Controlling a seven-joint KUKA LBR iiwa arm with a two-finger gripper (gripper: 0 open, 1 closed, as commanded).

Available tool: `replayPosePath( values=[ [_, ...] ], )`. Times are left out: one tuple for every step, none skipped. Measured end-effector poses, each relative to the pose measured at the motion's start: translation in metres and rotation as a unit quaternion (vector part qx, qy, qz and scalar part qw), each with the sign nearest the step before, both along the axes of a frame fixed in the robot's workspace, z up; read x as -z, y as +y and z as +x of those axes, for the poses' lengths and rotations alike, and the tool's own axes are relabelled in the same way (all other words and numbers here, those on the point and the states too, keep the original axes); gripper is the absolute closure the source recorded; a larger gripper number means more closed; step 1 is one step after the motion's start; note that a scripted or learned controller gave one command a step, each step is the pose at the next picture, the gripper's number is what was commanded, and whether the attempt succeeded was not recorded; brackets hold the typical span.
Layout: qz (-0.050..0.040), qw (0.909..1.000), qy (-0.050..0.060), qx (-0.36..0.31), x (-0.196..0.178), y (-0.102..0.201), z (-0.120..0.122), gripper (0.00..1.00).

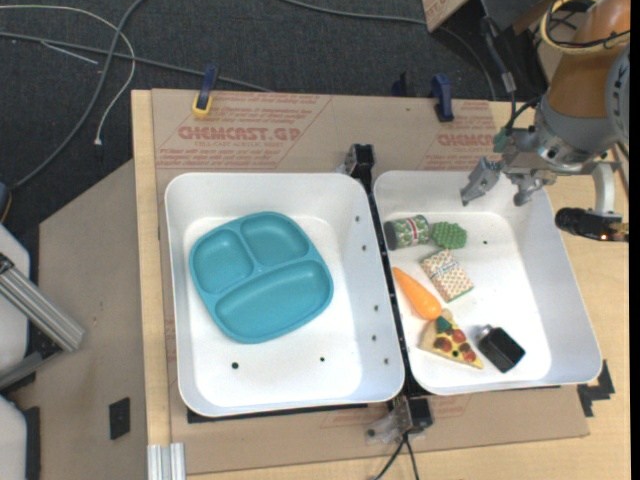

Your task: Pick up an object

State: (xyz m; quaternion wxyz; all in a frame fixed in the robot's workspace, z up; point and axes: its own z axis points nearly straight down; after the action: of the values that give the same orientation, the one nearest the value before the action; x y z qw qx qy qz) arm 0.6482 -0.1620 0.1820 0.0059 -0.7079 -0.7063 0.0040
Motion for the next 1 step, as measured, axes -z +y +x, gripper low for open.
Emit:
replayPosePath(
  values=[
    [-0.0012, 1.0000, -0.007, -0.001, -0.0076, 0.0002, 0.0032, 0.00]
  ],
)
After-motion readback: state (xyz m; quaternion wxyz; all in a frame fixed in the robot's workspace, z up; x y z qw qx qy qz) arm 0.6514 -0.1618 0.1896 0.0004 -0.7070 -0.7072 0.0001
